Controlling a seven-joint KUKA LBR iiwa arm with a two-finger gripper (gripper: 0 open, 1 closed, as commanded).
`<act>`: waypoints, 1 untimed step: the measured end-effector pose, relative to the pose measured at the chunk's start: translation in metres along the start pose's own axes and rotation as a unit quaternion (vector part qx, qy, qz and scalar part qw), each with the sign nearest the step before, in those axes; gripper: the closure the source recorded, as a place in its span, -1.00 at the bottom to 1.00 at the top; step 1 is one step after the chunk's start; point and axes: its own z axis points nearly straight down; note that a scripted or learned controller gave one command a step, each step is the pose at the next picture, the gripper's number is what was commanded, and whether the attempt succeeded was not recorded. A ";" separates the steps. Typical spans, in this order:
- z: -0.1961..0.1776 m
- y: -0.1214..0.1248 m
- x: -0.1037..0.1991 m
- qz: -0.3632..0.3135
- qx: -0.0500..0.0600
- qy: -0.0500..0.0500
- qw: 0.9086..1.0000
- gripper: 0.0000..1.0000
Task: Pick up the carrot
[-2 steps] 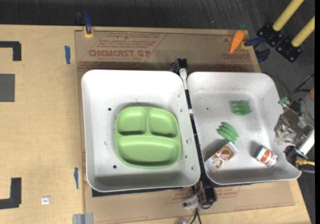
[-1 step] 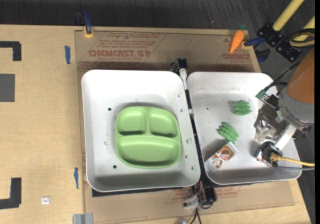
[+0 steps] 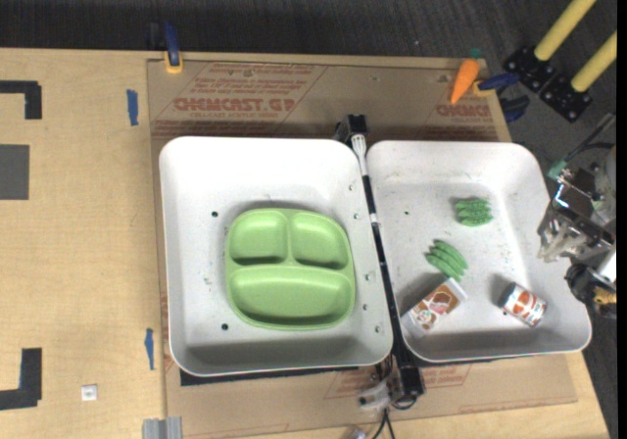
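- The carrot (image 3: 464, 79) lies on the bench behind the right bin (image 3: 411, 168), outside it.
- The right bin holds two green vegetables (image 3: 473, 211) (image 3: 447, 257) and two small red-and-white packets (image 3: 437, 305) (image 3: 524, 305).
- The left bin (image 3: 196, 172) holds a green divided tray (image 3: 290, 266).
- The gripper (image 3: 568, 236) sits at the right bin's right rim.

At three o'clock we see the gripper (image 3: 578, 231) cut off by the frame's edge, its fingers too cluttered to make out.
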 end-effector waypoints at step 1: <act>-0.010 0.000 0.001 0.000 0.000 0.000 1.000 1.00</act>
